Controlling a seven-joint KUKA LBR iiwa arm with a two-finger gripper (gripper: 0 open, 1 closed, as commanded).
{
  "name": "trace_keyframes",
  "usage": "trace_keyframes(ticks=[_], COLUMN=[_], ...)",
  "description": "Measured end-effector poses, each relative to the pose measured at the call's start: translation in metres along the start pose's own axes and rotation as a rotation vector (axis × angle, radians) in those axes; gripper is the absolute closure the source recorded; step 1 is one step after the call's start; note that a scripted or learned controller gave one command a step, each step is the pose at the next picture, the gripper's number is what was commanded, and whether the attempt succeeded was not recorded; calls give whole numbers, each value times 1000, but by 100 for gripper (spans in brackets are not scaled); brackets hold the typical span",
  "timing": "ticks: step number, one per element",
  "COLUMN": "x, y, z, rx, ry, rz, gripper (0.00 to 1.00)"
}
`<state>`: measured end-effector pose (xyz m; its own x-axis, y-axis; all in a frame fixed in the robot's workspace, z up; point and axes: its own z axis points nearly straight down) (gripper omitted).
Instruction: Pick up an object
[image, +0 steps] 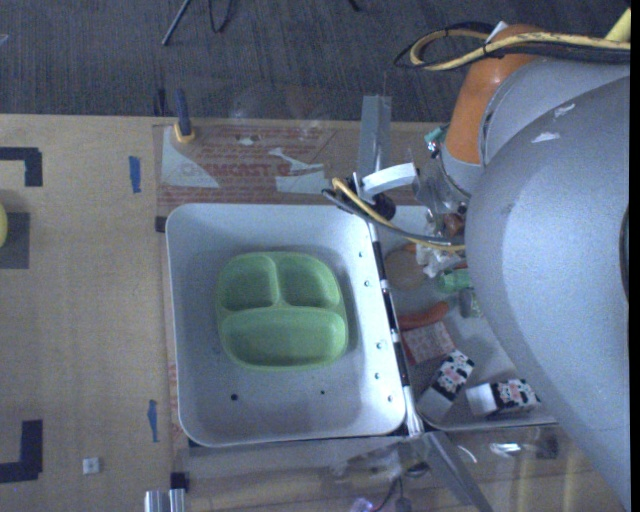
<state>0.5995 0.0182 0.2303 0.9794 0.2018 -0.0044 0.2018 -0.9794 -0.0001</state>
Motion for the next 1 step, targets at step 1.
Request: trace_keyframes(ticks=[1], x=[-29], y=[0], z=[14], rx=[2], ry=[-6], rz=[-186], gripper=[100])
